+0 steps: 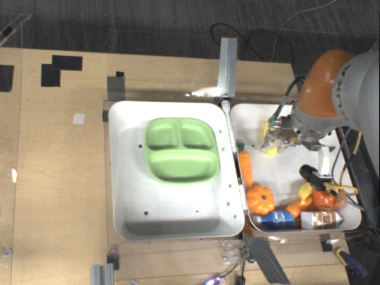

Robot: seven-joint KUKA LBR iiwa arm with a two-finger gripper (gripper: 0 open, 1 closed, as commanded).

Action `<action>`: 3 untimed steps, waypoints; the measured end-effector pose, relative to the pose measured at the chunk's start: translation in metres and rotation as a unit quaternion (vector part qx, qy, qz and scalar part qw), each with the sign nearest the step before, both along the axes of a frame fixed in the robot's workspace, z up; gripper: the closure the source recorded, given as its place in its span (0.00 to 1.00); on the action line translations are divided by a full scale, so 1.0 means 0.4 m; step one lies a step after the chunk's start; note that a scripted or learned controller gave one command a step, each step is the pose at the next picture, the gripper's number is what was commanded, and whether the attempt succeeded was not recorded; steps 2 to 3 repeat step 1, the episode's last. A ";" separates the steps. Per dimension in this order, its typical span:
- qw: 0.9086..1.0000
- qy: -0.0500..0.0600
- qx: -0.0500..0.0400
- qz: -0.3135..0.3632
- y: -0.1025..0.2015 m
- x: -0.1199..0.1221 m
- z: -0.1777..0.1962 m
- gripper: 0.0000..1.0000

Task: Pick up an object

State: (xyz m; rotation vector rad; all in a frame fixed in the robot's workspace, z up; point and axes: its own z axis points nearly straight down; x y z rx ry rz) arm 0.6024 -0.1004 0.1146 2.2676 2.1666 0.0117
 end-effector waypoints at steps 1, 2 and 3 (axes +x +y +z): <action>1.000 0.001 0.000 0.006 0.102 -0.002 0.210 1.00; 1.000 0.001 0.000 0.006 0.102 -0.002 0.210 1.00; 1.000 0.001 0.000 0.006 0.102 -0.002 0.210 1.00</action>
